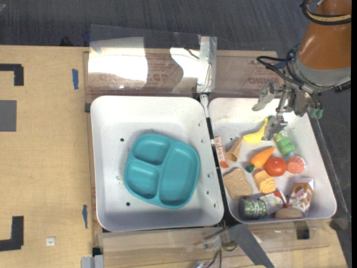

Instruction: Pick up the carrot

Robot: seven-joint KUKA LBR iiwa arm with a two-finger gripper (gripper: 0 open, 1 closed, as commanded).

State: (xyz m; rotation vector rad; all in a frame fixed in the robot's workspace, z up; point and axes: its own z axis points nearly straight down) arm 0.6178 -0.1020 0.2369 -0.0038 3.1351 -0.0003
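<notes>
Camera view: carrot at centre of right bin, wedged among toy food.
Probably light, stiff, slick plastic; best pinched across thick middle. Gripper just above, upper right; jaw state impossible to tell.

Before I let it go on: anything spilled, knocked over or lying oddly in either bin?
Nothing stands out. The toy food lies loose inside the right bin, carrot among it, beside the tomato. The teal plate sits flat in the left bin.

Red print runs across the cardboard panel behind the bins, too blurred to be read.
</notes>
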